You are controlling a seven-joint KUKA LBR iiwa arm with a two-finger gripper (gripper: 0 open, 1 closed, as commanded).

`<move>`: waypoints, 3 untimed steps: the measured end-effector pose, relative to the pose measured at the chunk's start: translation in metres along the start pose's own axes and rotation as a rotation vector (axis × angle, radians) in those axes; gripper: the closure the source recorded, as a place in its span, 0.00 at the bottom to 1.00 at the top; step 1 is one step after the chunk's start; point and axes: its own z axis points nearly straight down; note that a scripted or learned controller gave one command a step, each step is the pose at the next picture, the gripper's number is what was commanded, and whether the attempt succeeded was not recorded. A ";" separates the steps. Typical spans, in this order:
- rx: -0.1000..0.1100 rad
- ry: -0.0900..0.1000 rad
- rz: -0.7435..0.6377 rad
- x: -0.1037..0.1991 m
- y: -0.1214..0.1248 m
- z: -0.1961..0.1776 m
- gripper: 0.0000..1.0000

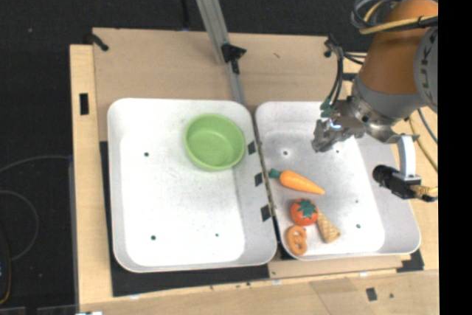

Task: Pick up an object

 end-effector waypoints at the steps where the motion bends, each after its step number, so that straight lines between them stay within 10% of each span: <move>1: 0.000 0.001 -0.001 0.051 -0.003 -0.010 1.00; 3: -0.002 0.000 0.000 0.151 -0.003 -0.012 1.00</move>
